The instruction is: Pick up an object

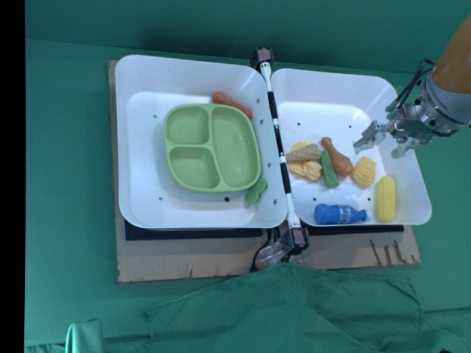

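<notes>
The end effector (384,140) hangs over the right edge of the right bin (346,87), its two fingers spread wide with nothing between them. One fingertip (363,143) points toward the bin's middle, the other sits nearer the bin's right wall. Above it the grey wrist and the orange band of the arm (450,65) lead off toward the upper right.

The right bin holds the loose toy food. A chicken drumstick (336,157) lies near the bin's centre, tilted, with a green pickle-like piece (328,170) just beside it on the left. Left of these, close to the divider between the bins, are a wedge-shaped piece (304,153) and a ridged yellow chip (311,170). Another ridged yellow piece (363,172) lies just right of the drumstick, below the end effector. A corn cob (385,198) rests upright-lengthwise near the bin's lower right corner, and a blue bottle (339,214) lies on its side along the bin's front wall, just left of the cob.

The left bin (147,79) carries a green divided plate (212,148). An orange carrot-like piece (232,103) peeks out behind the plate, and a small green leafy piece (255,192) touches the plate's lower right corner. Both bins sit on the green-draped tabletop (66,160).
</notes>
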Controlling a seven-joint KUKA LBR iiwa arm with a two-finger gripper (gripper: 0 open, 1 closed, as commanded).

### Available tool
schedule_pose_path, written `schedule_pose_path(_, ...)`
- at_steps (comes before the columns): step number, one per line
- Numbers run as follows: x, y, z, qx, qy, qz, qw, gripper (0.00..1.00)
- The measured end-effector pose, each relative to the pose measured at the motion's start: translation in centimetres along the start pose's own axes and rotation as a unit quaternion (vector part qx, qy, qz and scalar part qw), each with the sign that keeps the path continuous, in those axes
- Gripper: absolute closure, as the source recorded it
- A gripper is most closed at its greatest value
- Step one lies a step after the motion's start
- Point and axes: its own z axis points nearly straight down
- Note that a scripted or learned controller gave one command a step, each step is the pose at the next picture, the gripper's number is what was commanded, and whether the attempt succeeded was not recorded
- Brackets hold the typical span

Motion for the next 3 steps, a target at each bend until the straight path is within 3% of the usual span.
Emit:
schedule_pose_path(1,-1.8,-3.0,3.0,0.002,0.0,0.001,1.0,0.0)
schedule_pose_path(2,-2.7,4.3,8.6,-0.001,-0.001,-0.002,1.0,0.0)
schedule_pose_path(3,2.6,-1.4,3.8,0.0,0.002,-0.002,1.0,0.0)
